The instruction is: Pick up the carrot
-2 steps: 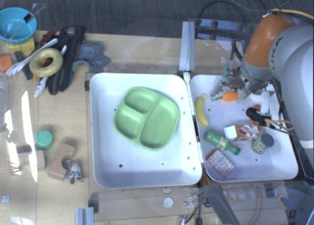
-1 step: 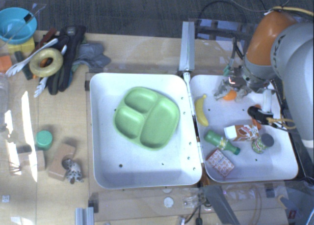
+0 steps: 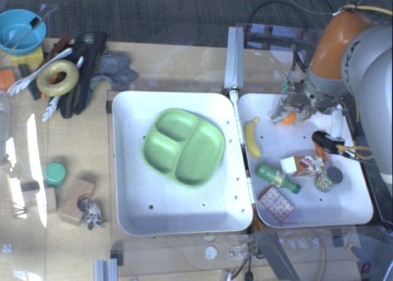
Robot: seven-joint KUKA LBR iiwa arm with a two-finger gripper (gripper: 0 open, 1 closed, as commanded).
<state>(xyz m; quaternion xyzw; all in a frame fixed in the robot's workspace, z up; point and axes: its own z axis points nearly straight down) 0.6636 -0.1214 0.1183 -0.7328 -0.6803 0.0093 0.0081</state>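
Carrot (image 3: 287, 119) lies at the far end of the right bin (image 3: 362, 212), directly under the gripper (image 3: 288, 111), whose fingers reach down around it; whether they pinch it cannot be told. A banana (image 3: 251, 138) and green bottle (image 3: 277, 177) lie nearby.

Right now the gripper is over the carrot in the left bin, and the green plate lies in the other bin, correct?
Not quite. The camera view shows the gripper at the carrot in the right bin; the green plate lies in the left bin.
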